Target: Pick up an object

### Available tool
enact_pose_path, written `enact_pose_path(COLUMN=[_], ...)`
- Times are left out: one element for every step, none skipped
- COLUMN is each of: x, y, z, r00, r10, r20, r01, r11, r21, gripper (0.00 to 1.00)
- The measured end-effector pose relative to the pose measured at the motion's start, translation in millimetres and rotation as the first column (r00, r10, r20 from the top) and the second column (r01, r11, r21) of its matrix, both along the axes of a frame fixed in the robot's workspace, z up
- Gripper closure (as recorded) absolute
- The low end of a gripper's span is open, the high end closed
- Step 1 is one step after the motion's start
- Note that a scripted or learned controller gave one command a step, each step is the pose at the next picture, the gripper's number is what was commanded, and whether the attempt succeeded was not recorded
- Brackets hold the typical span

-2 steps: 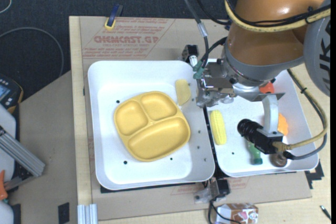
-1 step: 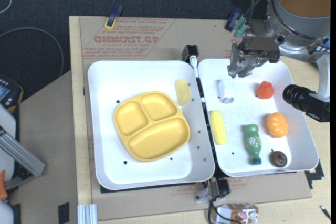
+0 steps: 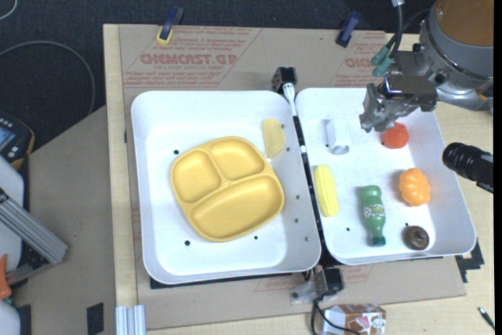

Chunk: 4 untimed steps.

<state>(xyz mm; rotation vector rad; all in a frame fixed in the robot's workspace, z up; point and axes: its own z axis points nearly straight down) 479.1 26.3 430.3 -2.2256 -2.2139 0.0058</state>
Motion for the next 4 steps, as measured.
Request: enact_pose_path(x=[-0.5,-0.4,16.2,0.3], y=[-1.8,-0.5,-41.1,18.1], z=[-78.0,-119.7,-171.8,-126.0], r00=[1.0,1.0,1.0,1.0], r10=[0.003,0.004,0.0,0.013], r20=[-0.005,-0.003,-0.003,0.009], r01=[-0.003,-0.004,0.0,-0.013], r11=[1.0,1.0,1.0,1.0], r21=[0.0,0.001,0.0,0.003], gripper=[1.0,1.0,1.0,1.0])
